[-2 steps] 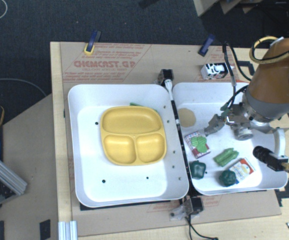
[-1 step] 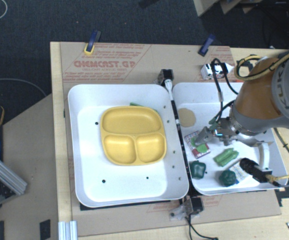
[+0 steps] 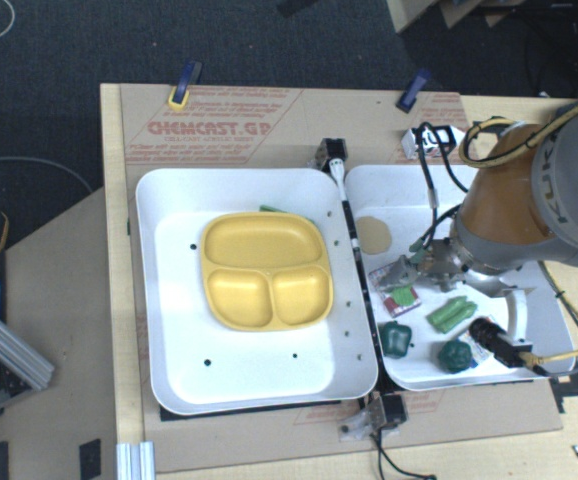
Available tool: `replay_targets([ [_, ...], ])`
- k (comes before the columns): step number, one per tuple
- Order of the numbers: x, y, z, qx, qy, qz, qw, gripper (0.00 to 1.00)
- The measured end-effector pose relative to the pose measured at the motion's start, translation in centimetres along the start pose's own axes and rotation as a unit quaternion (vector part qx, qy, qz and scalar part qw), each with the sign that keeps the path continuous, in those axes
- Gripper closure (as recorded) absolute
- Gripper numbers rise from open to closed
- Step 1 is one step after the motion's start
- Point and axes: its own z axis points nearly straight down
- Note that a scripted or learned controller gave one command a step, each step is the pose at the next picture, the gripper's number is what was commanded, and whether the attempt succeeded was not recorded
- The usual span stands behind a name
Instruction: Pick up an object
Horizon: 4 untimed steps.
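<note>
Here, arm low over right bin

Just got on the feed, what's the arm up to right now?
The arm has reached into the right bin from the right, and its gripper is low over a clutter of small items near the bin's left side. A light green piece, two dark green objects and a tan disc lie loose nearby. The left bin holds a yellow divided tray. I can't tell whether anything has been grasped yet.
</note>
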Motion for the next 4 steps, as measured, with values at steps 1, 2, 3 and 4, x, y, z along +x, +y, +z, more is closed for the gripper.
replay_targets([
  [1, 0.0, 0.4, -1.6, -0.008, -0.001, 0.0, 1.0, 1.0],
  [2, -0.6, 0.0, -7.5, -0.001, -0.004, 0.0, 1.0, 1.0],
  [3, -0.4, 0.7, -12.0, -0.002, -0.004, 0.0, 1.0, 1.0],
  [4, -0.3, 0.8, -13.7, 0.0, -0.004, 0.0, 1.0, 1.0],
])
